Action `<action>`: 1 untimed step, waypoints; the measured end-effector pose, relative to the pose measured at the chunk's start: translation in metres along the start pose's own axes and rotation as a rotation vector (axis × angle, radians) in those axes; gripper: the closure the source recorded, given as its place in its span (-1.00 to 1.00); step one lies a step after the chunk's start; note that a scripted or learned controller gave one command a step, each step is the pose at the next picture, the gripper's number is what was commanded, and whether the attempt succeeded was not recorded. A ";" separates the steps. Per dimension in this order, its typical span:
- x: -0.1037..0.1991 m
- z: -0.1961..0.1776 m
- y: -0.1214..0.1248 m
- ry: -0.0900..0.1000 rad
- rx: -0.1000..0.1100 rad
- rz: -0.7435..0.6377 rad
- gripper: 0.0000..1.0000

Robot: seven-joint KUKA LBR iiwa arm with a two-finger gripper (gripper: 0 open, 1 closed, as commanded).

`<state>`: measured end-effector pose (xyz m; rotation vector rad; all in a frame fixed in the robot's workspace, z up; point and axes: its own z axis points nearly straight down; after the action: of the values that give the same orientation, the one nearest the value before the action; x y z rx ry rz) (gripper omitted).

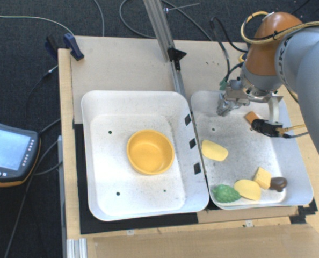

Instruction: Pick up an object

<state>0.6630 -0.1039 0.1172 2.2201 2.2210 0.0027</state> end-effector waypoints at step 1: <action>0.010 -0.051 0.005 0.000 -0.003 -0.001 1.00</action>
<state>0.6680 -0.0942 0.1682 2.2173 2.2201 0.0060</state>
